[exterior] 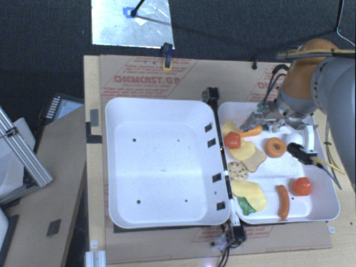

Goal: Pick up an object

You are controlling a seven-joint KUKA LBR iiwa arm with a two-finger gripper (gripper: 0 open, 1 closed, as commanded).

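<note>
Fingers (266,119) just beside orange carrot (251,131)

A cardboard-covered bench (167,77) bears two white bins (161,166) (322,204), apparently touching.

The right bin (320,204) holds toy food: a doughnut (275,147) at its middle, a tomato (301,186) and sausage (283,201) nearer its front, a cookie (238,170) by its left wall. The arm (317,77) hangs over its back edge.
</note>
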